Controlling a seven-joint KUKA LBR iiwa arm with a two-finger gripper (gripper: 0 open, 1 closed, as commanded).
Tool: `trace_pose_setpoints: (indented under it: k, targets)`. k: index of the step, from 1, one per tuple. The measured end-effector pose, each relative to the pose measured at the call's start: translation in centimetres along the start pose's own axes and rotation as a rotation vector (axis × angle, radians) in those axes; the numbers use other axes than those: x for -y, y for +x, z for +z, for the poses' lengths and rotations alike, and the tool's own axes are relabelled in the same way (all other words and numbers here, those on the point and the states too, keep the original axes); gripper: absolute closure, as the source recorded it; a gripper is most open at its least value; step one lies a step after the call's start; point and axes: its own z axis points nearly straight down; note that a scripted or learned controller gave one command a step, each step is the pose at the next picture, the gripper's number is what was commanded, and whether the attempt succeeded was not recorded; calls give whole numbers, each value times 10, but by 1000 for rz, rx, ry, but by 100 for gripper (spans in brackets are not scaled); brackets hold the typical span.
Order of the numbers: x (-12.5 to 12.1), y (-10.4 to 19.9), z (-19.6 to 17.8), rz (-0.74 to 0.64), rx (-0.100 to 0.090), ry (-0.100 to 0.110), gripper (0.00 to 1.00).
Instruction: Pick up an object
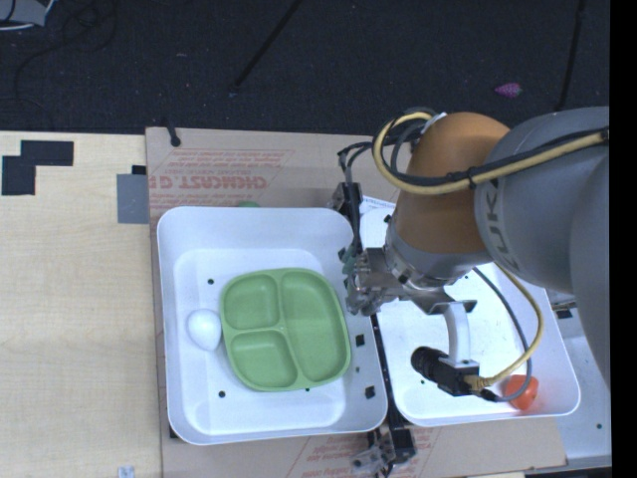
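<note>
My jaws hang over the divide between the 2 bins; I cannot tell their state. The green tray (285,329) lies just left, long axis running near-to-far, a white egg (204,328) beyond it.

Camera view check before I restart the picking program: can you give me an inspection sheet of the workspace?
Surface: two white bins side by side, left bin and right bin, on a cardboard sheet over a pale bench.
Job's things: green divided plate and white egg-like object in the left bin; small orange object in the right bin.
Clutter: nothing seen.
Grippers: pincer low at the divide between the bins; finger state cannot be told.
Cables: yellow and black cables looped round the wrist; another runs down toward the orange object.
Surroundings: dark floor with loose cords behind.
</note>
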Motion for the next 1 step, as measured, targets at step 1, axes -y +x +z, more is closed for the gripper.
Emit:
trace_pose_setpoints:
  k: [1]
  targets:
    - [-27,46,7,1,0,0,100]
